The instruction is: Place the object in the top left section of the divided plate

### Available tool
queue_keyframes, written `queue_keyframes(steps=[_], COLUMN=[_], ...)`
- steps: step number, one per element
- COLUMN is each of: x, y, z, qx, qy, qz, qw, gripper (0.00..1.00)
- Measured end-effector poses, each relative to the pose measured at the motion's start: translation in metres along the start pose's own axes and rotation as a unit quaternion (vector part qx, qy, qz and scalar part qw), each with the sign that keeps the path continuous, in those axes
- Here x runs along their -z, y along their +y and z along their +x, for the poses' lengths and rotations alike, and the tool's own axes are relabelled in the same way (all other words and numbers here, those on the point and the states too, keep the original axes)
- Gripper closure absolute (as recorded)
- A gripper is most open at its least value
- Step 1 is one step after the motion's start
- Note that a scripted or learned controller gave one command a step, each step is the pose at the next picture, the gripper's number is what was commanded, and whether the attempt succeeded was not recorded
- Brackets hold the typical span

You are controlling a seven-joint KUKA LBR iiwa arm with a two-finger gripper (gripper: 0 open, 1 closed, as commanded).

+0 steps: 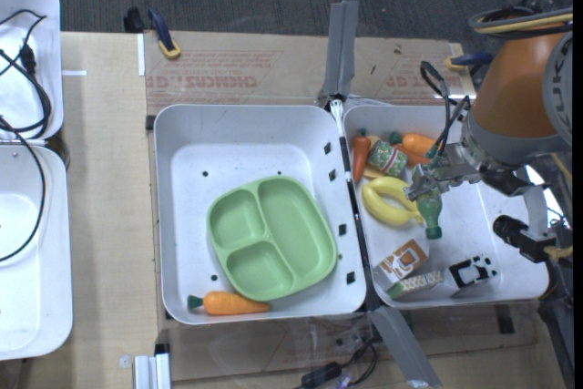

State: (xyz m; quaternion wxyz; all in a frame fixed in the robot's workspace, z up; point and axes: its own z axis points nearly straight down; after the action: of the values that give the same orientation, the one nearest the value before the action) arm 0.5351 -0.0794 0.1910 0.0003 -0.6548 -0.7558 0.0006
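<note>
Green and three-sectioned, the divided plate (pixel 271 238) lies in the left bin (pixel 182 196), turned at a slant, with all of its sections bare. An orange toy carrot (pixel 229 303) rests just beside the plate, against the bin's near wall.

Across the dividing wall from the plate, the right bin (pixel 510 282) holds the loose things: a yellow banana (pixel 387 200) nearest the plate, a second carrot (pixel 361 156) standing along the bin wall beyond the banana, a red-and-green strawberry-like toy (pixel 388 158) and an orange piece (pixel 417 144) at the far corner, a small green bottle (pixel 430 216) just past the banana, a brown-and-green carton (pixel 409 269) toward the near wall, and a black-and-white piece (pixel 472 271) farther from the plate than the carton.

The gripper (pixel 424 184) hangs over the right bin, well apart from the plate, directly above the banana's outer end and the bottle's top. Whether its fingers are parted or closed on anything cannot be made out. The grey arm with its orange band (pixel 512 87) rises behind it.
</note>
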Motion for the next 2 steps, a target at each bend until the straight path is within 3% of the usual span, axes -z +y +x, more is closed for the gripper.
queue_keyframes(steps=[1,2], x=[-0.001,-0.001], y=[-0.047,-0.028], z=[0.025,0.067], qx=[-0.076,-0.026], qy=[0.000,0.000], qz=[0.002,0.001], qw=[0.9971,0.9997], gripper=[1.00,1.00])
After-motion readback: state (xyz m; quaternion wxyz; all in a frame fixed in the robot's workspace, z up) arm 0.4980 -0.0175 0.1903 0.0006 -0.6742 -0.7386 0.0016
